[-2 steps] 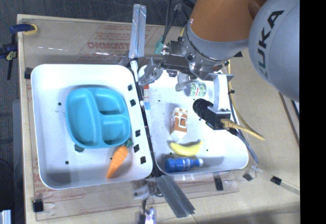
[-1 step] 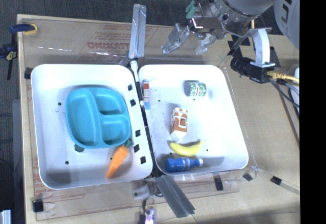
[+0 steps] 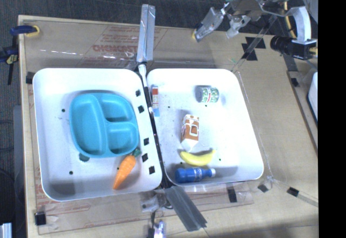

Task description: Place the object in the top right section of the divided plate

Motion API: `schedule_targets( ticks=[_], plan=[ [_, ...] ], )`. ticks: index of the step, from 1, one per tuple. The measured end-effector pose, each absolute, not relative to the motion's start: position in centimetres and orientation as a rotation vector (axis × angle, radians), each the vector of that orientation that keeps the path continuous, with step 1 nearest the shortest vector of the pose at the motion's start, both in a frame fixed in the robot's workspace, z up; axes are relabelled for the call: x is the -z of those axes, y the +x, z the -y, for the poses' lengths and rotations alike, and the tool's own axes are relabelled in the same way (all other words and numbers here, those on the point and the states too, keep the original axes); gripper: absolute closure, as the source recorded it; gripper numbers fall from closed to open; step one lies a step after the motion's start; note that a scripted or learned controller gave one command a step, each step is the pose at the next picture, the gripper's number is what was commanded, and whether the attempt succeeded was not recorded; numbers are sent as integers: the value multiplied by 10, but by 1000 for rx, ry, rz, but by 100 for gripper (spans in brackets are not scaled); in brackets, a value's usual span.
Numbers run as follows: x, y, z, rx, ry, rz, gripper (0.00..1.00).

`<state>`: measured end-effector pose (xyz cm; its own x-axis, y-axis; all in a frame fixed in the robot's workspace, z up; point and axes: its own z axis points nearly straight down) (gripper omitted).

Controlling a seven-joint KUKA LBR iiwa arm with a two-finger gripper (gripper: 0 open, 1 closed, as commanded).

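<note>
a: on the bench, what lies in the left bin (image 3: 48,177)?
b: a blue divided plate (image 3: 89,123), and a carrot (image 3: 125,171) just beside its lower right corner.
a: and in the right bin (image 3: 246,123)?
b: a blue bottle (image 3: 195,174) along the near wall, a banana (image 3: 197,156) touching it, a small carton (image 3: 190,127), then a green can (image 3: 207,94).
a: where is the gripper (image 3: 219,21)?
b: above the bench, behind the right bin. its fingers are spread and pinch nothing.

Blue divided plate (image 3: 104,123), orange carrot (image 3: 125,171), yellow banana (image 3: 197,157), white bins (image 3: 46,123).
</note>
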<state>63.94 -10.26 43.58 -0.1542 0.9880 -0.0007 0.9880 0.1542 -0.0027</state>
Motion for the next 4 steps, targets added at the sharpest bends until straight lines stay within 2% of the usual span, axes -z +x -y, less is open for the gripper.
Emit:
schedule_targets(
  ticks=[1, 2, 4],
  plan=[
    [-446, 641, 97, -5, -2023, 2399, 100],
    [-443, 598, 71, -1, -1987, 2433, 100],
    [-377, 482, 20, -2, -1986, 2433, 100]
  ],
)
